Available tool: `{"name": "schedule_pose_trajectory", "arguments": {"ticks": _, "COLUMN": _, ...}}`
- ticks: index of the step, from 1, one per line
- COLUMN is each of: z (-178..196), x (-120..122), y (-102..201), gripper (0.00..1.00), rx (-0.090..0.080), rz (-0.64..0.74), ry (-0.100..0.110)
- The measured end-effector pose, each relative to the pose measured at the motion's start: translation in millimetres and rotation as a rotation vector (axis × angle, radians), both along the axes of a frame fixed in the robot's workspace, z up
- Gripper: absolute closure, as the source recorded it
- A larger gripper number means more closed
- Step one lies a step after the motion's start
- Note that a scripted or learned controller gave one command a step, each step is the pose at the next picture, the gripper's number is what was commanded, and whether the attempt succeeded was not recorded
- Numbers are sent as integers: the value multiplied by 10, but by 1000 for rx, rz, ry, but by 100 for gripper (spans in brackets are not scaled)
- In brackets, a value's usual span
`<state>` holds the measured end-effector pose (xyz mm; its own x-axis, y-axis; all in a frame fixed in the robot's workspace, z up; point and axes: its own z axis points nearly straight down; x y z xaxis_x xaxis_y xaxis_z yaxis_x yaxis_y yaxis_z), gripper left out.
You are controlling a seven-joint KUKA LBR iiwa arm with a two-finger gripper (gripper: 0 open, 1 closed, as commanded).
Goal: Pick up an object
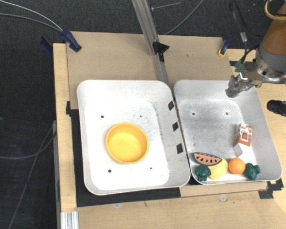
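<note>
My gripper point(234, 88) hangs over the far right corner of the right bin point(207, 116), well above the bin floor, with nothing visible between its fingers. Along the bin's near edge lie a watermelon slice point(208, 158), a yellow lemon-like piece point(219, 169), a green broccoli piece point(202, 172), an orange ball point(236, 166) and a dark green piece point(251, 171). A small orange and white carton point(244, 135) stands by the right wall, a little nearer than the gripper. A yellow bowl point(127, 142) sits in the middle of the left bin point(100, 99).
A metal pole point(150, 30) slants down from the top to the gap between the two bins. Blue clamps point(71, 41) and cables lie at the bench's far edge. Black clips point(175, 126) mark the seam between the bins.
</note>
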<state>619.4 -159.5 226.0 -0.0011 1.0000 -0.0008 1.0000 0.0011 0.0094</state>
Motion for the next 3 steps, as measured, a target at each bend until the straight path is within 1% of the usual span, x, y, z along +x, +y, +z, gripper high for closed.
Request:
{"name": "schedule_pose_trajectory", "arguments": {"ticks": 1, "z": -13, "x": 24, "y": 486, "gripper": 100, "rx": 6, "rz": 5, "ry": 13}}
{"name": "schedule_pose_trajectory", "arguments": {"ticks": 2, "z": 135, "x": -57, "y": 1051, "gripper": 100, "rx": 7, "rz": 5, "ry": 16}}
{"name": "schedule_pose_trajectory", "arguments": {"ticks": 3, "z": 55, "x": -132, "y": 1526, "gripper": 100, "rx": 6, "rz": 4, "ry": 22}}
